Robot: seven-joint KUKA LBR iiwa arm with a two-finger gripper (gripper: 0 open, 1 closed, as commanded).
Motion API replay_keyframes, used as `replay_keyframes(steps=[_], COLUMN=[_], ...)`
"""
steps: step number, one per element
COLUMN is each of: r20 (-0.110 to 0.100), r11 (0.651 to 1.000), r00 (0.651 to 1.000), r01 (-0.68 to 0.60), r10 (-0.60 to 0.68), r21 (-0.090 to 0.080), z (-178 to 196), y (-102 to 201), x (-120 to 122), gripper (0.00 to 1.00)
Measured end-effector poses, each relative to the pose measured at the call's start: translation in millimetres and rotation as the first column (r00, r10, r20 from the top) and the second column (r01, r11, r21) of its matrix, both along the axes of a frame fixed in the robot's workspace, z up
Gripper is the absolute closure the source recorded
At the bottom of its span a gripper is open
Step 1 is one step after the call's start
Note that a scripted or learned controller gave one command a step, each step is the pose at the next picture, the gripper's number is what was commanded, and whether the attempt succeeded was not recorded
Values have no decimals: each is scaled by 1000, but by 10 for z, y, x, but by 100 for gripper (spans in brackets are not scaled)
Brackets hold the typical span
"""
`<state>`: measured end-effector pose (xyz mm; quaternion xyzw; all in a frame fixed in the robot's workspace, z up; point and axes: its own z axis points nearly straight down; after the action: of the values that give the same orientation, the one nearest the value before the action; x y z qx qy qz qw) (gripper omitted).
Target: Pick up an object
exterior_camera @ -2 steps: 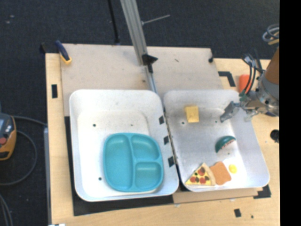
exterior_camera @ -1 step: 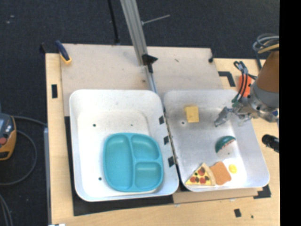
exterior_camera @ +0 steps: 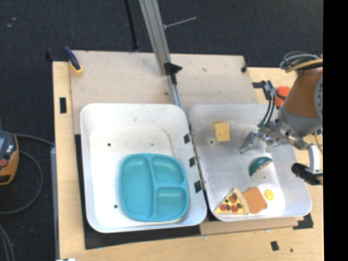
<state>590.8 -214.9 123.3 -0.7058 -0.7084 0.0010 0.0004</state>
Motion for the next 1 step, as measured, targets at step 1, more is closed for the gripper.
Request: replay_keyframes(steps=[1], r20=[2], r11=[1000], r00=[1000], r01=[2], r10=[-2], r21=[-1], z=[-231], y=[-9], x=[3], gripper=[0])
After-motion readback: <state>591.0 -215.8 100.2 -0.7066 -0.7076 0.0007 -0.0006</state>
